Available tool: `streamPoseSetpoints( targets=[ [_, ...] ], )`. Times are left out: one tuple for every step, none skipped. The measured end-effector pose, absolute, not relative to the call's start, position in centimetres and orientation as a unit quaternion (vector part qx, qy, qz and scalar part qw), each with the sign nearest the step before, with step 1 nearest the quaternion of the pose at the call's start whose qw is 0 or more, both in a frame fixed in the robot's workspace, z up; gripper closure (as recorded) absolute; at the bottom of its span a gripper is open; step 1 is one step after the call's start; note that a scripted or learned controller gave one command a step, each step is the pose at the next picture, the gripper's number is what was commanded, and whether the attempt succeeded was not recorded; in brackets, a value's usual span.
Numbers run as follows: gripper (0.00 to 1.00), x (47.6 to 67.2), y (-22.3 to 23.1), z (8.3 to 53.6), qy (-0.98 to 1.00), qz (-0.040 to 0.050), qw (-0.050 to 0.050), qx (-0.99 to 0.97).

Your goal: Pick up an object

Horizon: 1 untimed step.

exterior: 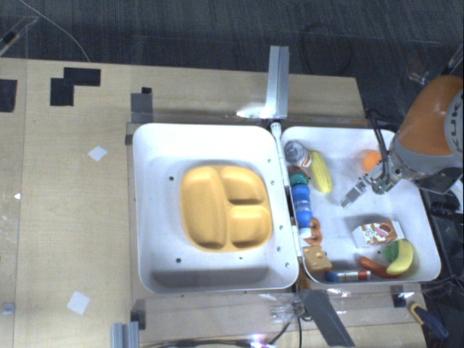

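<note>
My gripper (357, 185) hangs low over the middle of the right bin (413, 194), reaching in from the right, open with nothing between its fingers. An orange ball (370, 159) lies just behind it, partly covered by it. A yellow corn cob (320, 171) lies to its left. A white printed carton (377, 233) sits just below it in the view. A blue bottle (301, 203) lies along the bin's left wall, below a grey round cap (293, 151).
In the left bin (152, 194) rests a yellow divided tray (225, 207). The right bin's front holds a yellow-green fruit (399, 257), a red chili (371, 265), a marker (345, 275), a brown block (315, 257) and a small orange piece (315, 230).
</note>
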State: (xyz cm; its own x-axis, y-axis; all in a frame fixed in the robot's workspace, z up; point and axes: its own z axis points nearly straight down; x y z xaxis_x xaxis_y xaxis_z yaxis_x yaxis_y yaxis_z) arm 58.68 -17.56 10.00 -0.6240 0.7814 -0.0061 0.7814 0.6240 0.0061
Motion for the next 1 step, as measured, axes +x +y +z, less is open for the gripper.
streamPoseSetpoints(
  targets=[
    [0.0, 58.63, -17.68, 10.01, 0.901, 0.001, 0.004, 0.434]
  ],
)
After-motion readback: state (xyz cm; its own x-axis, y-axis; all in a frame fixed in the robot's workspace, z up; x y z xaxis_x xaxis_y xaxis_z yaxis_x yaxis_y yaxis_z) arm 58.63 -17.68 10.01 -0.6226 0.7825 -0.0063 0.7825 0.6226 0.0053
